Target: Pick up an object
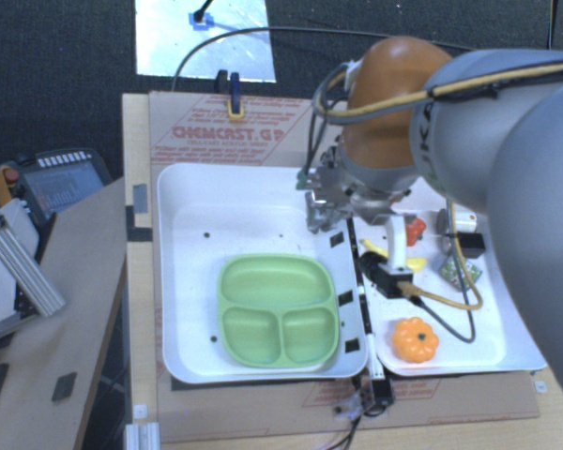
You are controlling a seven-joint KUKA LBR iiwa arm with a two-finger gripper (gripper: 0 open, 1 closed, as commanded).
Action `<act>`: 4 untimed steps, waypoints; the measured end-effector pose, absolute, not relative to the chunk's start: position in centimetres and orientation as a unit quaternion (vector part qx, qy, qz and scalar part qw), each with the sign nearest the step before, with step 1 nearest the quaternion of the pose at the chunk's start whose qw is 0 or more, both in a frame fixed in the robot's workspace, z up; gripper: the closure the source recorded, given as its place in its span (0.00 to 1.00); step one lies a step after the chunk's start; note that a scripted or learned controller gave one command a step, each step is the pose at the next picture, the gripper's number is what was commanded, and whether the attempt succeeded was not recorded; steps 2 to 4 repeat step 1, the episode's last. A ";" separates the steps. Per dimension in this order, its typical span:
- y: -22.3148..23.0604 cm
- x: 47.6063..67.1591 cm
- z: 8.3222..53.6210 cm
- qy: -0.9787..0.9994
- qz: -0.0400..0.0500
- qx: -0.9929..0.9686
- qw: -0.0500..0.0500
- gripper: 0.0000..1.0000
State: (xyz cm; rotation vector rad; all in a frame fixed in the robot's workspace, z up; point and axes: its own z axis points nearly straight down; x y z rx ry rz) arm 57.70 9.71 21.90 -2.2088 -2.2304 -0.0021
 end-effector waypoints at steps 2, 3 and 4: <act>9.3 57.8 21.9 -0.708 0.000 -0.706 0.000 0.00; 9.3 57.8 21.9 -0.708 0.000 -0.706 0.000 0.00; 9.3 57.8 21.9 -0.708 0.000 -0.706 0.000 0.00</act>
